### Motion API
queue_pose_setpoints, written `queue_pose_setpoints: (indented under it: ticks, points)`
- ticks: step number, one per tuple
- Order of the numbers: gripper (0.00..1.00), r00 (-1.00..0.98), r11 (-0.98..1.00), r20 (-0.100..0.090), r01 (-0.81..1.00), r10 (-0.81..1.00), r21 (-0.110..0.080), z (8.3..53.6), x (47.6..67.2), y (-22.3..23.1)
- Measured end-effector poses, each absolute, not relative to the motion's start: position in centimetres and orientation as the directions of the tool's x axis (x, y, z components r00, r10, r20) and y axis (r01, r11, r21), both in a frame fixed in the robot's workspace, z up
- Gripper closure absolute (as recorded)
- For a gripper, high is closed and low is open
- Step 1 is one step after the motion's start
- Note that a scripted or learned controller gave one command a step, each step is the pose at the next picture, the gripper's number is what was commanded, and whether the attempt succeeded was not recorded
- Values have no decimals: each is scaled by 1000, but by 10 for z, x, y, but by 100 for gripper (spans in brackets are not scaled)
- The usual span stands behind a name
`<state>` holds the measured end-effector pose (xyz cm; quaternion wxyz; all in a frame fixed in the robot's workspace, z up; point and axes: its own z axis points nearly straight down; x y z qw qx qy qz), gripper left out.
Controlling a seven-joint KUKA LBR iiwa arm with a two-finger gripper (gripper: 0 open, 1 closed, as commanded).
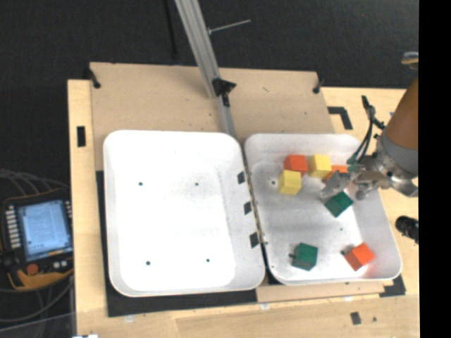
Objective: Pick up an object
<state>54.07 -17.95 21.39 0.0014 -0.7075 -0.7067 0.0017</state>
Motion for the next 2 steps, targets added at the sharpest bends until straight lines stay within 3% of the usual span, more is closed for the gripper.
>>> queue_pose_setpoints:
  ticks: [1, 2]
  points:
    - [0, 2, -2, -1, 1000, 1000, -3, 171, 542, -182]
    - [0, 1, -1, -6, 1000, 1000, 15, 130, 547, -187]
